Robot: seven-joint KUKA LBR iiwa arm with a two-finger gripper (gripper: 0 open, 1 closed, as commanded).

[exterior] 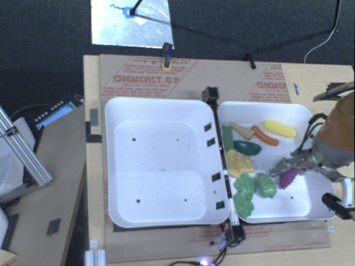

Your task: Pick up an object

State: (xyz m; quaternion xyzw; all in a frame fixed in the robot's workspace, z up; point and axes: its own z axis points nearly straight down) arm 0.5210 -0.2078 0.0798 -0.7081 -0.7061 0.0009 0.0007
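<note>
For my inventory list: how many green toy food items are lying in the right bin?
4, possibly more hidden. A long green stick by the divider wall, a dark green oval beside it, a green leafy piece near the gripper, and lumpy green pieces at the front.

My arm (338, 134) is grey with an orange band. Beneath me, white bins (161, 215); purple grapes (288, 177), with green toys (255, 186) at nine o'clock and yellow corn (279, 128) at twelve.
</note>
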